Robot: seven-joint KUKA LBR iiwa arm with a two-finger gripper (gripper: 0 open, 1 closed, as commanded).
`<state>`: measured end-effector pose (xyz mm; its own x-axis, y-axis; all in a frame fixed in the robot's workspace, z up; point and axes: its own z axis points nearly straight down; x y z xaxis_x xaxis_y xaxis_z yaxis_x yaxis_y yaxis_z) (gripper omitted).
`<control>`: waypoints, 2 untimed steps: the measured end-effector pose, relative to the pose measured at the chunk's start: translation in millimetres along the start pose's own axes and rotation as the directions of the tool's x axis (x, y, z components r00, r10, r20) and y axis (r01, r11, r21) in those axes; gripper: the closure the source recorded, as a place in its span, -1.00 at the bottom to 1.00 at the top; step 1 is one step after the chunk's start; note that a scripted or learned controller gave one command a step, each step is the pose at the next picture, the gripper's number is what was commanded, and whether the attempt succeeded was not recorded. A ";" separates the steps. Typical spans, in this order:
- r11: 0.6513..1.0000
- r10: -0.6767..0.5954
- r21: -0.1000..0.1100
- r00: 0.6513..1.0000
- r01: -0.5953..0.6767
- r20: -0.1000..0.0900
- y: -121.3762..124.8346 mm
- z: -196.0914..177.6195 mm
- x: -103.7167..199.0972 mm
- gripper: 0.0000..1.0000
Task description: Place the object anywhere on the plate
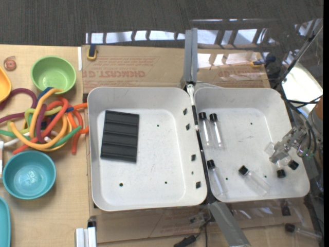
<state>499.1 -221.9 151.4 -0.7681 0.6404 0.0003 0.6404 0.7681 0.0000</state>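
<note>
Frontmost vial [255,181] lies diagonally, cap toward the black plate [120,136]; cannot tell the jaws' state.

The only text is on the brown cardboard sheet [139,68] that lies flat behind the 2 white bins. It is printed in red-brown and appears mirrored and upside down. The big line seems to read "CHEMCRAFT" or a similar word, but I cannot be sure of the letters. The smaller lines near it are too blurred to read.
</note>
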 end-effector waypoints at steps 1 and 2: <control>1.000 -0.030 -0.001 1.000 0.030 0.003 15.9 -52.6 -18.7 1.00; 0.983 -0.182 -0.001 0.983 0.182 0.000 -2.4 -26.9 25.4 1.00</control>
<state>478.1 -207.4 178.3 -0.8719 0.4897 0.0003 0.4897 0.8719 0.0008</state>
